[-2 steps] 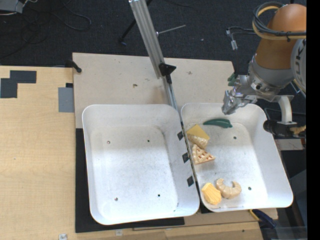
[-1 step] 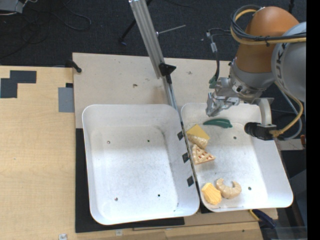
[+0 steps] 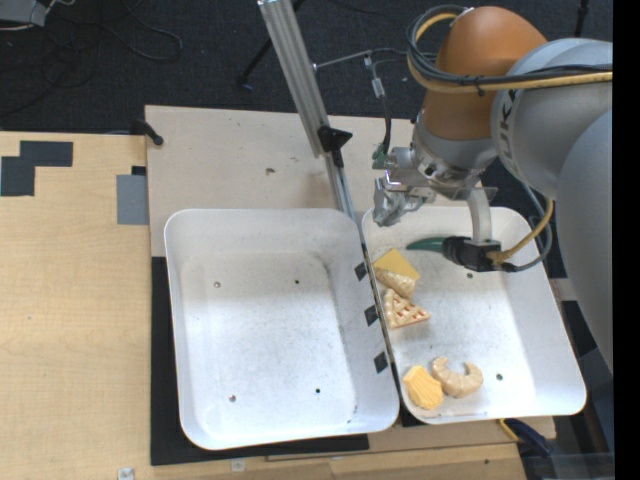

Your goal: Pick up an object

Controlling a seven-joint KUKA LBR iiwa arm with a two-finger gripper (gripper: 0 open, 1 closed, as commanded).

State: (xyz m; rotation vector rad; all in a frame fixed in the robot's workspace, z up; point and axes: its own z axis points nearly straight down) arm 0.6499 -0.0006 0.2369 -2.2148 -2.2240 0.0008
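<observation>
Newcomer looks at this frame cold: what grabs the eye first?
The grey arm with its orange band fills the upper right, its gripper poised over the far end of the right bin. In that bin, yellowish food pieces hug the left wall: a cheese-like wedge, a waffle piece, and near the front a croissant-like piece. A slanted aluminium rail runs down to where the bins meet.
</observation>
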